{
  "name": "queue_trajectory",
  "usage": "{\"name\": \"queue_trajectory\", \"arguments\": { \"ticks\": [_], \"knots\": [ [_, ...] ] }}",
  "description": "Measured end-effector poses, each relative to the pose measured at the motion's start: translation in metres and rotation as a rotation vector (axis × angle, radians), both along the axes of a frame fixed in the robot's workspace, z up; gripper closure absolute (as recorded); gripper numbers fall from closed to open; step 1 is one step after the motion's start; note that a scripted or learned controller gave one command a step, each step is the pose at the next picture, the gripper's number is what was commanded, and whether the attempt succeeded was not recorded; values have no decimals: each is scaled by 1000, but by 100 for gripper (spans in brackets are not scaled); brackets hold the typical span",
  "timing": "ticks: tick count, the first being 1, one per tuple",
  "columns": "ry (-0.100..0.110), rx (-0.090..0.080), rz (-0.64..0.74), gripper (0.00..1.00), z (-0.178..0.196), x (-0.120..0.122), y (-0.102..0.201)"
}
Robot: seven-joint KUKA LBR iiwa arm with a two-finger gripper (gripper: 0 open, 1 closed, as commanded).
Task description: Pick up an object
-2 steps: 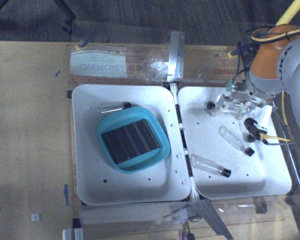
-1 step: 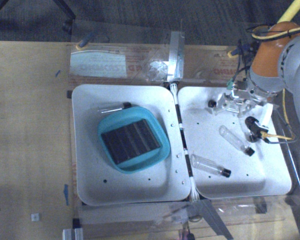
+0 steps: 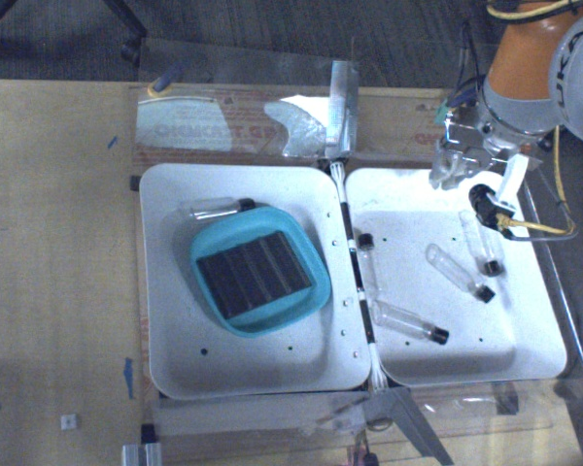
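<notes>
Clear tubes (image 3: 451,268) lie in the right bin (image 3: 534,352); my pincer (image 3: 455,168) hovers at its twelve o'clock rim, grip state unreadable. I'd drop squarely over the middle tube, closing across its width so it can't roll.

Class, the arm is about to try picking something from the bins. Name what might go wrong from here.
1. The clear tubes in the right bin are round and see-through, so fingers may slip or misjudge them.
2. Two tubes lie close together; grabbing one may knock the other.
3. The gripper hovers near the bin's far rim and could clip it descending.
</notes>
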State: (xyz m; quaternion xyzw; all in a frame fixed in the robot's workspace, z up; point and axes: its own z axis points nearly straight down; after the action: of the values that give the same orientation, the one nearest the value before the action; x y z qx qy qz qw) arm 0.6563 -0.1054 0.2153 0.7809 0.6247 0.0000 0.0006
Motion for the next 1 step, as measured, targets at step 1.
{"name": "queue_trajectory", "arguments": {
  "ticks": [1],
  "knots": [
    [1, 0, 0, 0, 0, 0, 0]
  ]
}}
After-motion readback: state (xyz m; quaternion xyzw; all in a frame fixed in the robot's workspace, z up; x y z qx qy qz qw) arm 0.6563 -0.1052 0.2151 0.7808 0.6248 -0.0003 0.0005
